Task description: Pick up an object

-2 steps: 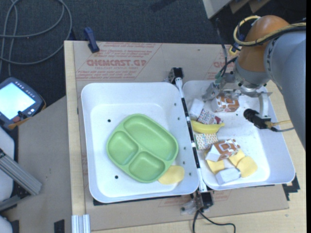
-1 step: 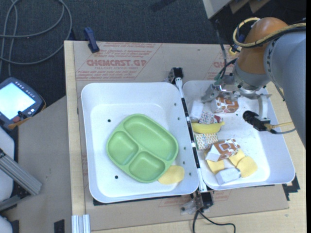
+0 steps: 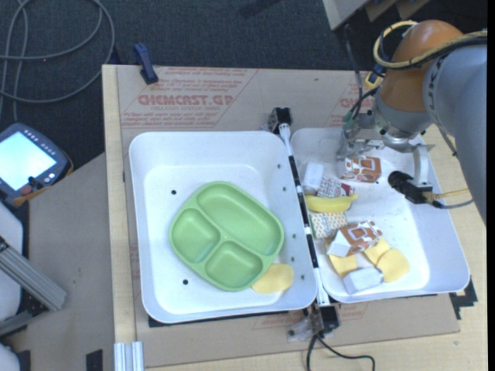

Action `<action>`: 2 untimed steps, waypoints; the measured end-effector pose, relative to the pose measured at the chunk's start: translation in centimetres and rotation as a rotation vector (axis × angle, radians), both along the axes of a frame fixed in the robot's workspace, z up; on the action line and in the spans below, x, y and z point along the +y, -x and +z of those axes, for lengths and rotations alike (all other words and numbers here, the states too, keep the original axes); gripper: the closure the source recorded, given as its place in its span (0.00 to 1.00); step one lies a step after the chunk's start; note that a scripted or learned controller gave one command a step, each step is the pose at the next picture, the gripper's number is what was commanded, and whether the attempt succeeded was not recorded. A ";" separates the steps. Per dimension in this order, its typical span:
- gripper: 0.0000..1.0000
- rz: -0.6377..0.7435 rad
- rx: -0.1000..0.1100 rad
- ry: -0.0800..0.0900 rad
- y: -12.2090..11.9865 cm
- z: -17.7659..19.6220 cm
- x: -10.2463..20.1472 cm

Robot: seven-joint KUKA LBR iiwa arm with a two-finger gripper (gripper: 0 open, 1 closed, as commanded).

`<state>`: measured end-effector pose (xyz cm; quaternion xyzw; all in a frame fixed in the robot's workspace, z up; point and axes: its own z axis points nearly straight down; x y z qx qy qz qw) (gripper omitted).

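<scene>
My gripper hangs over the far part of the right bin, under the grey arm with its orange band. Just below it lies a small orange-and-white patterned box, touching or nearly touching the gripper's tip. Nearer the front lie a yellow banana, a white packet with red print, another patterned box, a yellow wedge and a pale block. Nothing shows as lifted.
The left bin holds a green divided plate and a pale yellow piece at its front right corner. A black clamp sits on the rim between the bins. A blue clip lies on the bench's far left.
</scene>
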<state>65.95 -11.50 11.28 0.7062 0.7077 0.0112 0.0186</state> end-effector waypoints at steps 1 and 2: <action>0.00 0.000 0.001 0.000 0.0 -0.1 0.0; 0.00 0.000 0.016 -0.002 0.9 -1.1 -0.3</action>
